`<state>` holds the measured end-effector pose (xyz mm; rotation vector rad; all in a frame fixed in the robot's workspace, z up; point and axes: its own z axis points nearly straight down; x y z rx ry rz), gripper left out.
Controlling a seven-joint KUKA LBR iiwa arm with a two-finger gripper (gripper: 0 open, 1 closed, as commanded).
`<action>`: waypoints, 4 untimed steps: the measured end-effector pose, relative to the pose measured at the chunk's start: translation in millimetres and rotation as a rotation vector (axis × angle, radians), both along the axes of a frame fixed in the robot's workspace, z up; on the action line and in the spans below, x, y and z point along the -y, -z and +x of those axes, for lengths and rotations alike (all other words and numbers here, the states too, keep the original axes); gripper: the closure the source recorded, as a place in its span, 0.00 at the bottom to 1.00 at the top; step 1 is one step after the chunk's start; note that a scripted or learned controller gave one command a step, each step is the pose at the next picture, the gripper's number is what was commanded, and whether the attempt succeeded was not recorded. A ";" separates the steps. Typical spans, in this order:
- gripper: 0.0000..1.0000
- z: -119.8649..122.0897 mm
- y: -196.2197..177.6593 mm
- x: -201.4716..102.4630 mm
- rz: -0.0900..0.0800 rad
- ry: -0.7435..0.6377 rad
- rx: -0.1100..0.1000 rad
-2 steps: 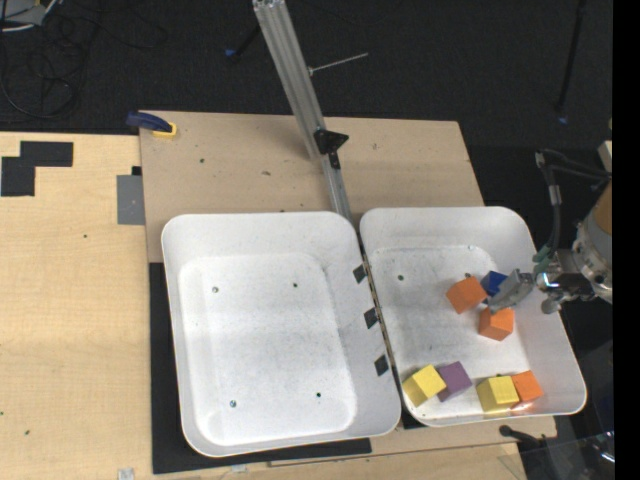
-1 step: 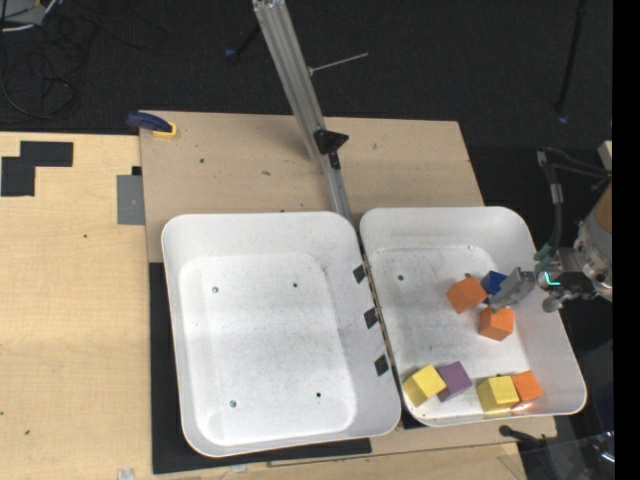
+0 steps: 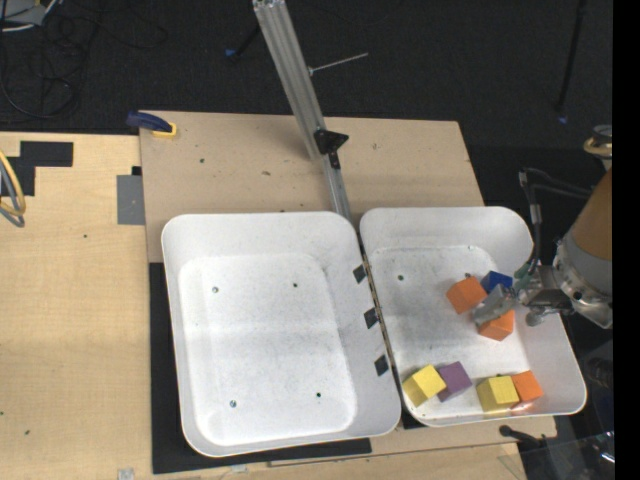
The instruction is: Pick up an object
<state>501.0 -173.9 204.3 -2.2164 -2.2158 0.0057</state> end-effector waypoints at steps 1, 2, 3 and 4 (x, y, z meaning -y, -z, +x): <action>0.00 8.6 51.3 -3.0 0.000 0.002 0.000; 0.00 -3.5 105.8 -6.0 0.001 0.001 -0.002; 1.00 -2.4 92.9 -3.5 -0.001 0.008 0.003; 1.00 4.0 34.8 4.8 -0.004 -0.001 0.011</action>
